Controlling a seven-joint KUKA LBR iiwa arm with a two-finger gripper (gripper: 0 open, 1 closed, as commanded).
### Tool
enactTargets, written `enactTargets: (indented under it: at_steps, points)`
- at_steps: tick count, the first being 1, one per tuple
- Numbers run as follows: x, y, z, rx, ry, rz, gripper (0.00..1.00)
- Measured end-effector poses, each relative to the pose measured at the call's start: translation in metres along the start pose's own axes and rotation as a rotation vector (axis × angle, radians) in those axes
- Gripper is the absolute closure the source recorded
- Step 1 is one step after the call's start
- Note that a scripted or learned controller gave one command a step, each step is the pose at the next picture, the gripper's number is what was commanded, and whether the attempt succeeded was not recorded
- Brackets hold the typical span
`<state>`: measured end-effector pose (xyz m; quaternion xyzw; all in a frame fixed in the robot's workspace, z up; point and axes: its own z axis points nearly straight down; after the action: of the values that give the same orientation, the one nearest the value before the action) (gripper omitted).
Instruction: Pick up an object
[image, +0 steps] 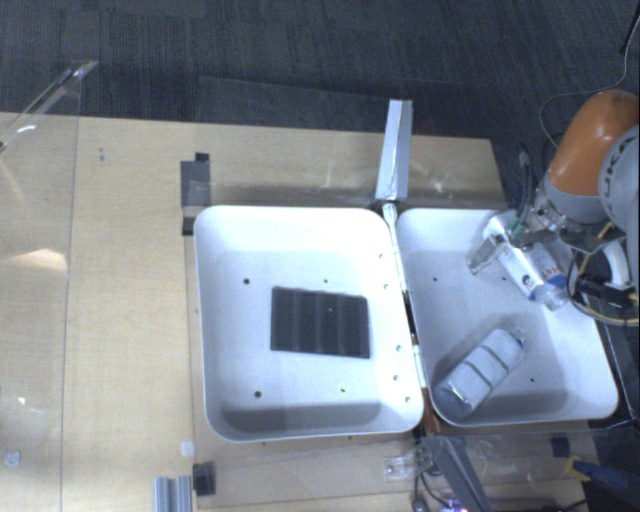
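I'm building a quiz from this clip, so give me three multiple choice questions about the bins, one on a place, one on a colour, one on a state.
1. Where does the dark ribbed block lie?
A. left bin
B. right bin
C. on the bench

2. What colour is the oblong object in the right bin?
A. red
B. grey
C. green

3. How does the oblong object lie?
A. standing on end
B. flat, at a slant
C. leaning on the arm

Answers: 1 A, it sits mid-floor of the left bin. 2 B, it is pale grey. 3 B, it rests flat, angled toward the near corner.
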<state>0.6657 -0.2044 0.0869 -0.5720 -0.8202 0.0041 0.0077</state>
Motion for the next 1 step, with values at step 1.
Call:
enactTargets:
  at_steps: [1]
  points:
    - [0.0253,0.0138,-0.0639,-0.024,-0.011,0.112,0.00]
